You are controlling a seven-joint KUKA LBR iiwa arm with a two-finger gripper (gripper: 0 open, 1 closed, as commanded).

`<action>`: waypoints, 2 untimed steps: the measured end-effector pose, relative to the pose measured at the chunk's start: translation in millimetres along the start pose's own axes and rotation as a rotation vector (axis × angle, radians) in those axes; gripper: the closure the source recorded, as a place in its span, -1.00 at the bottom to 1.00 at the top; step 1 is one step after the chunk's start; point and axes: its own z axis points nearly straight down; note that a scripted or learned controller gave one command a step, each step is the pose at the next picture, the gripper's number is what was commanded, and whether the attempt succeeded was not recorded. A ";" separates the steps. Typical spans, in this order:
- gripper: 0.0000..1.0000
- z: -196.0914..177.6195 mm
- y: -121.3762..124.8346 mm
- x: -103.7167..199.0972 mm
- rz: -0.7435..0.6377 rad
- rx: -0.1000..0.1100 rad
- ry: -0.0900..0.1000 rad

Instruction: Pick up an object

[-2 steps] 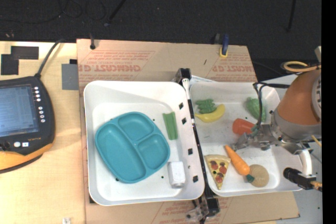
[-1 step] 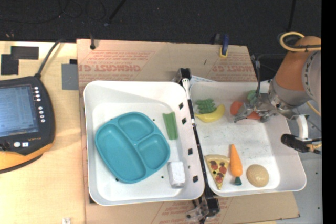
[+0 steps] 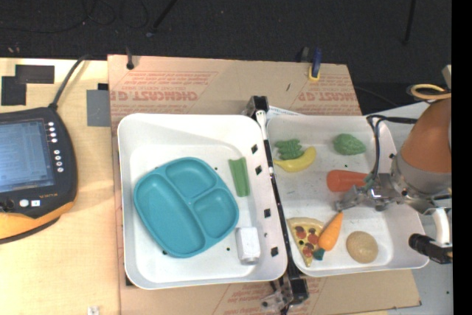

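The end effector [image 3: 352, 198] hangs low in the right bin [image 3: 391, 262], beside the red pepper [image 3: 346, 179] and carrot [image 3: 331, 231]; its grip I cannot tell. Cardboard [image 3: 221, 88] covers the wooden surface [image 3: 55, 262]; dark floor lies behind.

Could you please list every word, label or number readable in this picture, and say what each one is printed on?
"CHEMCAST": red print, upside down, on the brown cardboard sheet above the left bin; my best reading, since the letters are blurred.
A second red print on the same cardboard near its upper right corner: too blurred and cropped to read.
The grey handheld control pendant has a lit screen and buttons: text too small to read.
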 end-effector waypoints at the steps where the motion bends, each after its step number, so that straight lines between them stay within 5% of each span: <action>1: -1.00 -1.5 59.8 0.7 -0.006 -0.011 -0.004; 2: -1.00 -0.8 115.7 18.2 -0.010 0.008 -0.002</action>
